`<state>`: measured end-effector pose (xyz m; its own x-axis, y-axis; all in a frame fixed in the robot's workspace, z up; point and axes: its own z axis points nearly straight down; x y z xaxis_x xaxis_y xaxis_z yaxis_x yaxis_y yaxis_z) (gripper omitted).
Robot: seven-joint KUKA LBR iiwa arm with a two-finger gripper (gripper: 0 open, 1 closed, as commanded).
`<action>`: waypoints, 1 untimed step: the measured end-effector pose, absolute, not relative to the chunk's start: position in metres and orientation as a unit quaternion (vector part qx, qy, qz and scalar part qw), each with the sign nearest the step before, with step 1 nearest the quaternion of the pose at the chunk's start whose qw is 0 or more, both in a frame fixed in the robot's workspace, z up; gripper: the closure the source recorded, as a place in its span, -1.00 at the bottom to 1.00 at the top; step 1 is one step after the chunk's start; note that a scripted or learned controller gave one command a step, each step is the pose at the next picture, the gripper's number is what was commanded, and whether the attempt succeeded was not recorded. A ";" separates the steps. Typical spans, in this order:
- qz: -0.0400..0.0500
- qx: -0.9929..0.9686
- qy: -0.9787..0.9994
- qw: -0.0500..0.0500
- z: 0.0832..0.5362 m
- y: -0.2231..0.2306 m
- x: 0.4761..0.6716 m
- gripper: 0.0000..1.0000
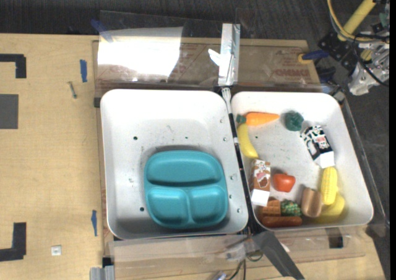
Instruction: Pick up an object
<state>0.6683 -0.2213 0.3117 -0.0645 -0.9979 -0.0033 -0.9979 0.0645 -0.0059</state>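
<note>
Right bin [352, 149] holds orange, pointed carrot [262, 119].

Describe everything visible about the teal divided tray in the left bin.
The teal tray is a rounded-rectangle plate that looks like smooth moulded plastic, with three recesses: one long compartment along its far side and two smaller ones side by side on the near side. It lies flat, right side up, on the floor of the left bin, toward the near edge and nearer the right wall. All three compartments hold nothing, and only the bin touches it.
</note>
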 end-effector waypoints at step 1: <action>-0.004 -0.782 0.623 0.004 0.326 -0.222 0.668 1.00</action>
